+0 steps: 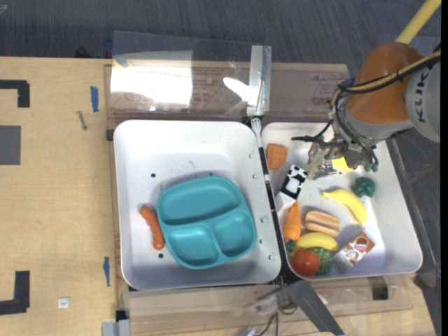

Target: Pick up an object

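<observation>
Nearest the lens: grey arm with orange band (pixel 381 82), reaching in from the right. Gripper (pixel 334 158) low over the far part of the right bin (pixel 406 247), just beside a small yellow piece (pixel 344 164); spread or closed, cannot tell. Left bin (pixel 133 152) with teal divided plate (pixel 203 219) and sausage (pixel 152 227). Loose in the right bin: banana (pixel 346 203), carrot (pixel 293 219), tomato (pixel 305 261).

Two white bins (pixel 133 145), one teal tray (pixel 204 221), two bananas (pixel 346 203).
</observation>
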Controlling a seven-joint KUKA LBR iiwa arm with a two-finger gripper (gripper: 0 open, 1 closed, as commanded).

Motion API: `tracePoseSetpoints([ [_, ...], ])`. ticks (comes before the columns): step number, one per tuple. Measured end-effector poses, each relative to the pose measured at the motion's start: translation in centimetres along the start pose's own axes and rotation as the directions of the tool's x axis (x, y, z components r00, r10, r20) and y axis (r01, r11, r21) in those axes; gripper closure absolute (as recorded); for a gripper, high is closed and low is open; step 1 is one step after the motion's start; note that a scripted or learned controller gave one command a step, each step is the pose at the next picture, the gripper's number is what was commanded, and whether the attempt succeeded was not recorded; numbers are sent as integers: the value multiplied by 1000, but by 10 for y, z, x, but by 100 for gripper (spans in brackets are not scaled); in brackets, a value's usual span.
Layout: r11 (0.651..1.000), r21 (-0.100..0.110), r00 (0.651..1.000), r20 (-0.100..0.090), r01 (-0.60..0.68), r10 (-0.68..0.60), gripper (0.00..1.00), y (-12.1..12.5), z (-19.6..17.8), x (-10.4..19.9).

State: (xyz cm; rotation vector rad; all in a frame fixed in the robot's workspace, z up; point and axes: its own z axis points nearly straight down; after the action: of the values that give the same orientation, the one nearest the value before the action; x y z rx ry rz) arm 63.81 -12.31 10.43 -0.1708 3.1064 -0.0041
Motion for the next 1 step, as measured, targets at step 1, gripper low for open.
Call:
tracePoseSetpoints([
  [1, 1000, 0, 999, -10, -31, 31, 100, 1, -162, -32],
])
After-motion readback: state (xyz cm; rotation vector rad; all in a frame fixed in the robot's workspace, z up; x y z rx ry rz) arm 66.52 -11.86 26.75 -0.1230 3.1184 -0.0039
